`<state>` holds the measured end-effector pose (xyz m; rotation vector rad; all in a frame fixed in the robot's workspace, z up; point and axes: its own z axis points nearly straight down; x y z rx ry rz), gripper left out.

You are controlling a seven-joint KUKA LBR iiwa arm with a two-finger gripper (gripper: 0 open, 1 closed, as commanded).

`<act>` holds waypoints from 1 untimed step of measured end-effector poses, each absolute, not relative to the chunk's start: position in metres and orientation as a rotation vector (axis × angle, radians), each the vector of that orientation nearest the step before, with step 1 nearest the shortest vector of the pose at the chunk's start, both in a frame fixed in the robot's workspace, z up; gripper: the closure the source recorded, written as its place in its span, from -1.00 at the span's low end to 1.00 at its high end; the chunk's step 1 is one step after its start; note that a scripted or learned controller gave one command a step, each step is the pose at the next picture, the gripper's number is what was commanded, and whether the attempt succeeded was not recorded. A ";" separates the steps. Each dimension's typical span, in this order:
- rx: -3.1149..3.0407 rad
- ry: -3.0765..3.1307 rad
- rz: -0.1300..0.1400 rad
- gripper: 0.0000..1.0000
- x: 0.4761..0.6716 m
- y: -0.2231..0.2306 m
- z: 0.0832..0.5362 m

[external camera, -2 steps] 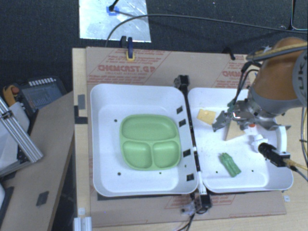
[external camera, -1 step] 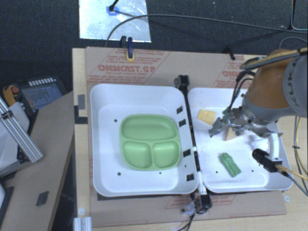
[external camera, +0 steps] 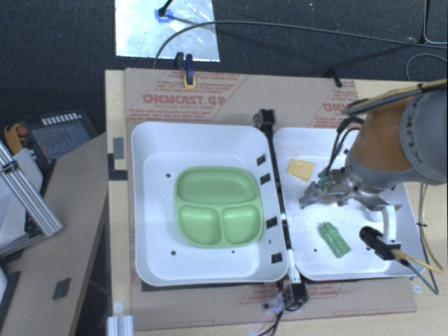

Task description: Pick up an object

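Claw (external camera: 313, 196) low in right bin (external camera: 308, 257), grip state unclear; green block (external camera: 334, 239) at its 5 o'clock looks light, stiff—pinch across narrow sides.

The single camera sits fixed above the bench (external camera: 231, 89) and looks down at a slant, far enough to take in both white bins: the left bin (external camera: 150, 187) and the right bin (external camera: 301, 257). The arm (external camera: 392, 145) enters from the right side (dark floor lies beyond the bench).
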<state>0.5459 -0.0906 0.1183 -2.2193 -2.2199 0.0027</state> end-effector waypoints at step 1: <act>-2.221 -2.224 -0.003 1.00 0.548 -0.091 0.131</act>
